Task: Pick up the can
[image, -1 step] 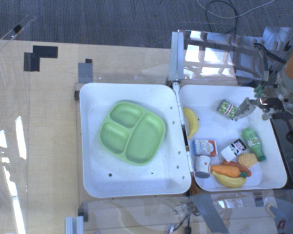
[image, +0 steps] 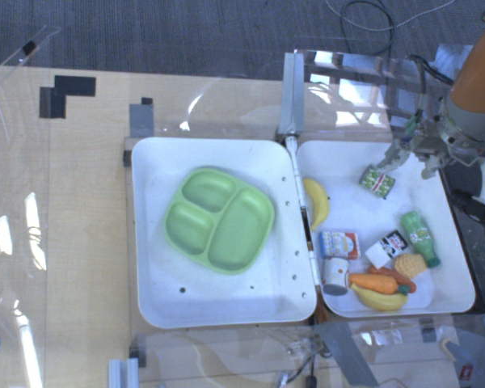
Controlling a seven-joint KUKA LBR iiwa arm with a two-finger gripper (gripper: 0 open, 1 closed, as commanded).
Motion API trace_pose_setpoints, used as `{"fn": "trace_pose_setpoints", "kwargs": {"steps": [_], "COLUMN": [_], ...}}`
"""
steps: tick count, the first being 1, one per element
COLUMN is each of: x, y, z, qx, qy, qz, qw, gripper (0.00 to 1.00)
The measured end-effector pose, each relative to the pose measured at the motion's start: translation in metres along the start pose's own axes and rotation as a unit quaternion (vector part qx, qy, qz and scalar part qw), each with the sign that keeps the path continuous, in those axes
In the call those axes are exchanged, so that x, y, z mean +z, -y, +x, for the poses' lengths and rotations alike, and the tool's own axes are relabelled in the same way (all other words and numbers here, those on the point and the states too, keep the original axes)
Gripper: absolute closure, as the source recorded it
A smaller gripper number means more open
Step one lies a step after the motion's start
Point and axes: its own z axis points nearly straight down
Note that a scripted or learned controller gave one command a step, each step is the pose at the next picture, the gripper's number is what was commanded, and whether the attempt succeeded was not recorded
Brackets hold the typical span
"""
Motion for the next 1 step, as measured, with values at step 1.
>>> {"fn": "trace_pose_setpoints", "kwargs": {"steps": [1], "x": [0.1124], "y": [-0.0375], "z": [-0.0163], "qx": [-0.074], "qy": [0.0], "qz": [0.0], "qw": [0.9972], "gripper": [0.0]}}
